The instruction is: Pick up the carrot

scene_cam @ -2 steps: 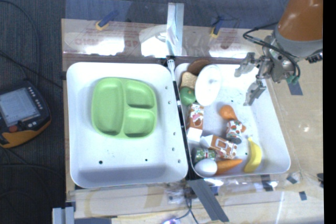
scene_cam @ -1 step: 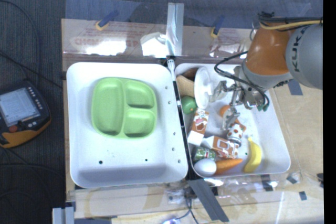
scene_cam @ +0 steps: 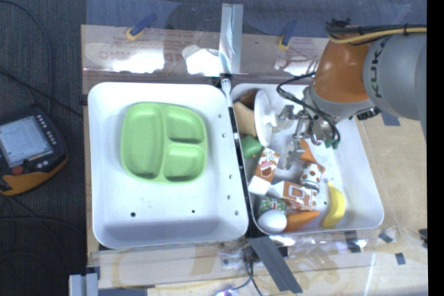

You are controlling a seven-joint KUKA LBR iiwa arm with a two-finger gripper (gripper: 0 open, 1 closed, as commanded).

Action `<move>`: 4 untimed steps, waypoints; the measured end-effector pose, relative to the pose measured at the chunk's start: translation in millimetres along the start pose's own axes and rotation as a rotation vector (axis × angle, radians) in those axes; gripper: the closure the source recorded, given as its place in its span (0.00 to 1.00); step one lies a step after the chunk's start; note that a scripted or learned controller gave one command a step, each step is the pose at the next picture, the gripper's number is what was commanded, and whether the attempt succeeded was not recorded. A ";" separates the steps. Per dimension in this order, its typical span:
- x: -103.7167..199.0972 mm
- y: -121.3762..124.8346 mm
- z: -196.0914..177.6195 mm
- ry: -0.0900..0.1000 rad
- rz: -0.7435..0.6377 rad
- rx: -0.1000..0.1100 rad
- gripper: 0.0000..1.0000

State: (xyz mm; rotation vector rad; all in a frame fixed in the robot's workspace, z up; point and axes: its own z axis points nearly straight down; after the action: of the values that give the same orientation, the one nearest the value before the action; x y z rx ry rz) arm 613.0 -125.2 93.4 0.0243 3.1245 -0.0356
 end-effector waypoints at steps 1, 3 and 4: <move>17.6 -58.3 3.2 0.001 -0.079 -0.017 0.00; 8.7 4.3 -10.4 -0.005 0.100 -0.009 1.00; 7.8 64.7 -120.1 0.003 -0.344 -0.025 1.00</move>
State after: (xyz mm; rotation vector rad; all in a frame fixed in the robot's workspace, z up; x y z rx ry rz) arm 604.2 -57.7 211.8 -0.5123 3.0895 -0.0008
